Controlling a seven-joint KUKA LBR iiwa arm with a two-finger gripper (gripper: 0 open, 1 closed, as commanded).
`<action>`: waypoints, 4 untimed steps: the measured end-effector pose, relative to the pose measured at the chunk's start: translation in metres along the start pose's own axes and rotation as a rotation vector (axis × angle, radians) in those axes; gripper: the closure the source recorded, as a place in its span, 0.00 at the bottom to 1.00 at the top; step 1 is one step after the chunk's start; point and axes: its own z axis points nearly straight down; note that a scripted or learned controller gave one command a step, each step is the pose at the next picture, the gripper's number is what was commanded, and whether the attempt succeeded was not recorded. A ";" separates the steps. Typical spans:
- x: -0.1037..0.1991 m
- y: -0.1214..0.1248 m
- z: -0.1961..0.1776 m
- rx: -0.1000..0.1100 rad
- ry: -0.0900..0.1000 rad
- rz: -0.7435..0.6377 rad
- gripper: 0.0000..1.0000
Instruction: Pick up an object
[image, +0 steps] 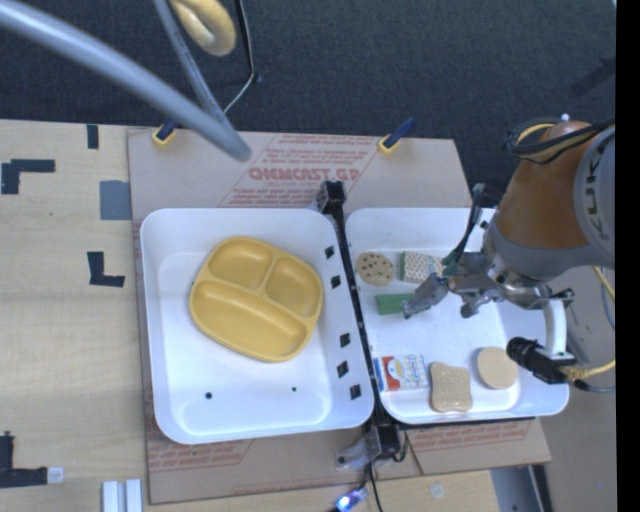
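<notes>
My gripper (446, 303) hangs over the middle of the right bin (530, 405), its fingers spread and nothing between them. The left finger (423, 298) ends just right of a small green block (391, 303). Behind it lie a round speckled cookie (375, 266) and a green-and-white patterned piece (417, 266). Along the bin's front sit a small red-and-white carton (403, 372), a tan slice of toast (450, 387) and a round tan bun (495, 367).
The left bin (170, 400) holds a yellow divided plate (257, 297). A black divider (345, 300) runs between the bins. My arm's orange band (545, 200) stands above the right bin's far right side.
</notes>
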 end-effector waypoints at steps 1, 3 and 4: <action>0.000 0.003 -0.006 -0.012 -0.001 -0.003 0.00; -0.009 0.007 0.095 -0.006 -0.002 -0.001 0.00; -0.009 0.007 0.116 -0.012 -0.003 -0.002 0.00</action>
